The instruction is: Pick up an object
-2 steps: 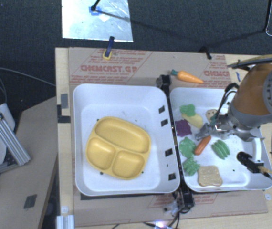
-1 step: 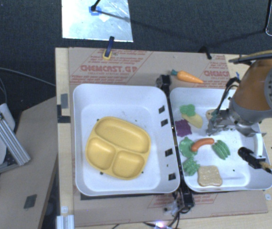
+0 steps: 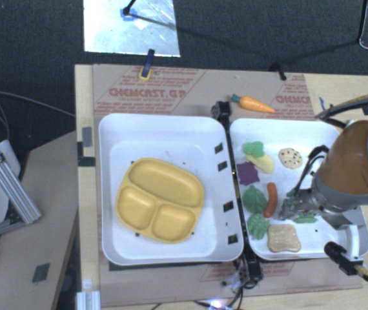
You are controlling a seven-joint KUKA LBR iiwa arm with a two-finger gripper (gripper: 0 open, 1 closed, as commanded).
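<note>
I see the gripper (image 3: 292,206) low in the right bin (image 3: 313,132), just beside the sausage (image 3: 272,199) and above the toast (image 3: 283,238). Jaws state: can't tell (too blurred). Yellow tray (image 3: 160,199) sits in the left bin (image 3: 164,126).

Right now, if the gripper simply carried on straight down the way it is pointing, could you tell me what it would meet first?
Probably the green bean-like piece lying on the right bin floor, right beside the gripper. The orange sausage lies just to the camera's left of that line. Depth is hard to judge from this slanted view.
</note>
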